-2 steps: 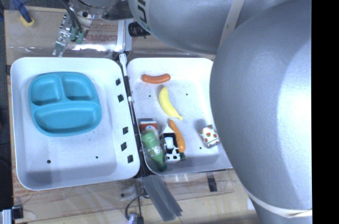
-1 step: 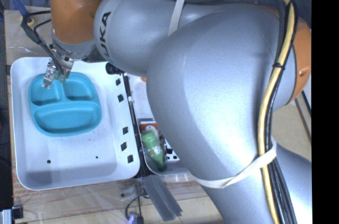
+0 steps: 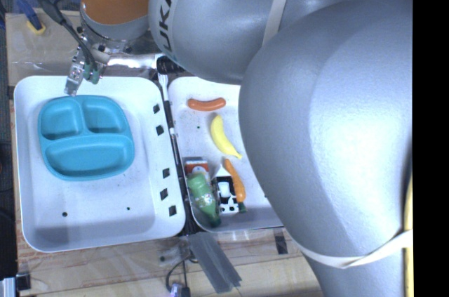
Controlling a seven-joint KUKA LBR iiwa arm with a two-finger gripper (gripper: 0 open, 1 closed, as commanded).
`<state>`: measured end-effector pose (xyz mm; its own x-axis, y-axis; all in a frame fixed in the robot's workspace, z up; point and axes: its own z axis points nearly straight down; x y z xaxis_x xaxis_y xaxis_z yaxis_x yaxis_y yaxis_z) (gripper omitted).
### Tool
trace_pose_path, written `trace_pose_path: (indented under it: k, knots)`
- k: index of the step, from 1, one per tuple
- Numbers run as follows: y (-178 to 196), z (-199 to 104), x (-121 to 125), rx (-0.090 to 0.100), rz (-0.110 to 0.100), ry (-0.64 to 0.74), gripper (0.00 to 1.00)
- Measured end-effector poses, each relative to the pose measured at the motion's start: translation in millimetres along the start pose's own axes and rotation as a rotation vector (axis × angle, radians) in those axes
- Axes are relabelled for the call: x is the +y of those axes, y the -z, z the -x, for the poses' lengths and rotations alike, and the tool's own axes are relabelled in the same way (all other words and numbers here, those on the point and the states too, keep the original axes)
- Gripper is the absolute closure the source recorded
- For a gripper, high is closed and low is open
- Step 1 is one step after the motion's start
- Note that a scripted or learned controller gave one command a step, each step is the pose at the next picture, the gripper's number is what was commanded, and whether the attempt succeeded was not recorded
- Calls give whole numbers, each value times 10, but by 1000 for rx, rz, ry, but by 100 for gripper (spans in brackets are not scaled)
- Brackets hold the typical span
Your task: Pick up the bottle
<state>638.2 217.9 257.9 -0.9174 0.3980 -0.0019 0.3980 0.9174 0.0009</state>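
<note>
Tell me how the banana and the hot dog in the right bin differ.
The banana is yellow; the hot dog is orange-red. The banana curves and tapers to a point, while the hot dog is nearly straight with rounded ends. The banana runs lengthwise down the right bin, while the hot dog lies crosswise near its far edge. Both lie flat on the bin floor, apart from each other, and neither is touched by the arm.
</note>
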Motion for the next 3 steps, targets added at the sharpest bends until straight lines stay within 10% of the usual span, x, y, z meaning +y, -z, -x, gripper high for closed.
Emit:
trace_pose_path:
  k: [1,2,3]
  knots:
    - [452,85,-406,-2,0,182,100]
    - [809,90,-48,-2,1,318,100]
    - [-784,-116,-54,2,-1,394,100]
